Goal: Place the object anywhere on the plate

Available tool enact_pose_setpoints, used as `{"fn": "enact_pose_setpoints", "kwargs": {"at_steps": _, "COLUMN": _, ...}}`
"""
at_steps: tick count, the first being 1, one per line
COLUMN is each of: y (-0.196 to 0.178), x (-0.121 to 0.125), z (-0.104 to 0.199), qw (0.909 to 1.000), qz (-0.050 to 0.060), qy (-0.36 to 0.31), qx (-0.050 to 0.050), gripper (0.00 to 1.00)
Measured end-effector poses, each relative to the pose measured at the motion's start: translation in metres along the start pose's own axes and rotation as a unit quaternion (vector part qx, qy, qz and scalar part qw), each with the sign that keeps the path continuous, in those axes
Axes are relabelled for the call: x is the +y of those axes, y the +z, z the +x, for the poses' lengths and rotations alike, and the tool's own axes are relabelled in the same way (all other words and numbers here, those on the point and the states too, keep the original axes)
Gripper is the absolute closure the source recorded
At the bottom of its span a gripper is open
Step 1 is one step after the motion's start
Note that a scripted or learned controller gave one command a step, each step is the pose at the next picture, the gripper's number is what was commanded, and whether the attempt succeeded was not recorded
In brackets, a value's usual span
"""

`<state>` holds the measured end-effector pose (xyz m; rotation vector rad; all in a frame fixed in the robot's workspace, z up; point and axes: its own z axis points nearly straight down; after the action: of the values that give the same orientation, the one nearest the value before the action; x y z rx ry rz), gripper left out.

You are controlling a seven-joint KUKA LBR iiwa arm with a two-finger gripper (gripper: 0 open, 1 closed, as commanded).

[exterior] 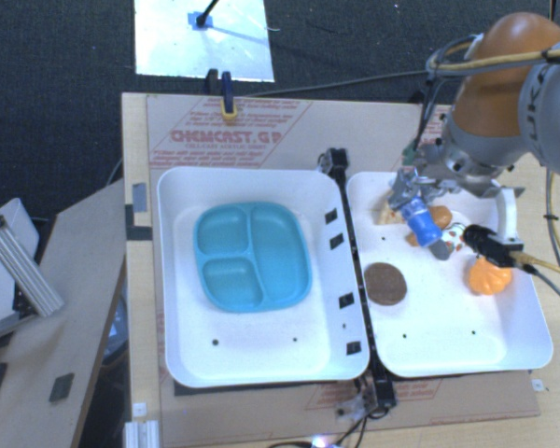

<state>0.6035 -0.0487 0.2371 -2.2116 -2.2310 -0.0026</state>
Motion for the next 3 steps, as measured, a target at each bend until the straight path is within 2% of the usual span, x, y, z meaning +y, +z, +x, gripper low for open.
{"fn": "enact_pose_setpoints", "kwargs": {"at_steps": 1, "y": 0.012, "x": -0.005, "z": 0.054, "qw": 1.0000, "qz": 0.000, "qy": 0.000, "qx": 0.000, "gripper": 1.00}}
{"fn": "enact_pose_setpoints", "kwargs": {"at_steps": 3, "y": -0.002, "x": -0.004, "z": 0.166, "qw": 1.0000, "qz": -0.001, "qy": -0.001, "qx": 0.001, "gripper": 1.00}}
